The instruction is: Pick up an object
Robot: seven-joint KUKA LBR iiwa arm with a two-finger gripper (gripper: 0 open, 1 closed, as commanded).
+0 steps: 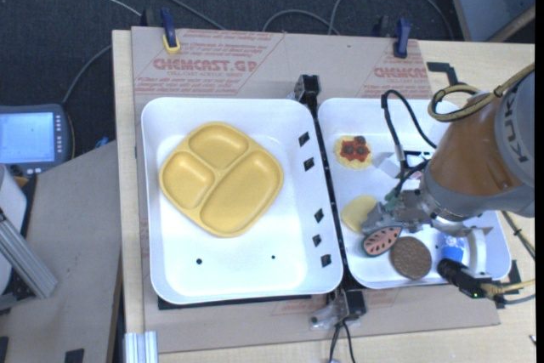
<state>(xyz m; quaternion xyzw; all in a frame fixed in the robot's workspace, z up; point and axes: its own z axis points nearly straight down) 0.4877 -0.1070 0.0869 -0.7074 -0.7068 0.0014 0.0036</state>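
Table (212,55): bears two white bins side by side. Left bin (170,268): yellow three-compartment plate (221,177) toward its 11 o'clock. Right bin (361,272): arm (476,161) entering from 3 o'clock; pincer (387,221) low at centre, its state cannot be told. Candidate objects: brown round disc (410,258) at 6 o'clock; watermelon slice (382,241) just beside the pincer; pale yellow piece (357,211) at 9 o'clock; small pizza toy (354,151) at 11 o'clock. Risk: objects crowd together, so a closing grasp may nudge neighbours or slip off flat pieces

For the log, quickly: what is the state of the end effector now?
End effector: cannot be told; low in the right bin, above the watermelon slice.
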